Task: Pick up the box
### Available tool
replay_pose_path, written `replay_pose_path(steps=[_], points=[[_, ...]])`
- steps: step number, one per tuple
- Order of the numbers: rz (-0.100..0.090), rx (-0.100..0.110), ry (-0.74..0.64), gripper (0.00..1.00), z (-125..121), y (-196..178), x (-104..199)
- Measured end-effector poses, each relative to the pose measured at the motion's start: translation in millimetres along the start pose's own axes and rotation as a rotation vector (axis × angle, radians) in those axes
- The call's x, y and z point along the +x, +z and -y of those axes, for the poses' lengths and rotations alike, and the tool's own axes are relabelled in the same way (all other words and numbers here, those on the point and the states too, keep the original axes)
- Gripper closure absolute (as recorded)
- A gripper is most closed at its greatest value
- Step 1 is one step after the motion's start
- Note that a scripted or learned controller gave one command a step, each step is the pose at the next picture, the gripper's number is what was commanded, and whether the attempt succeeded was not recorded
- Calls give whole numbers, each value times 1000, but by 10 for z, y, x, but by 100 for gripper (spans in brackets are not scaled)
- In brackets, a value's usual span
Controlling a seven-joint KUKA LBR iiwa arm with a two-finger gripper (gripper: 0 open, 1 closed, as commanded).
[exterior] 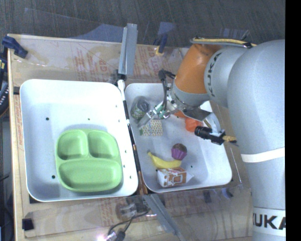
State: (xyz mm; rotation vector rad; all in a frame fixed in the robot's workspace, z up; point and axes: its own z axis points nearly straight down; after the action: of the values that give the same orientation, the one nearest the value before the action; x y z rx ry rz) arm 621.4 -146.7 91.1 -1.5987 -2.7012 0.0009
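Note:
The box (171,177) is a small orange and white carton lying on its side at the near edge of the right bin (215,167). My gripper (157,115) hangs over the far left part of that bin, well behind the box and apart from it. Its tip is just above a small speckled packet (152,129). The grey arm with its orange band covers the bin's far right corner.
In the right bin a banana (164,160) lies just behind the box, with a purple cupcake (178,151) beside it. An orange item (192,124) and a dark round object (139,108) lie near the gripper. The left bin (40,99) holds a green divided plate (89,160).

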Motion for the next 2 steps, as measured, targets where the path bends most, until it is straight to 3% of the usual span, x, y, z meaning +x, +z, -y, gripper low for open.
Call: replay_pose_path(steps=[1,2], points=[[1,-1,-4,100,-10,-109,-1],[2,0,-4,0,-10,-109,-1]])
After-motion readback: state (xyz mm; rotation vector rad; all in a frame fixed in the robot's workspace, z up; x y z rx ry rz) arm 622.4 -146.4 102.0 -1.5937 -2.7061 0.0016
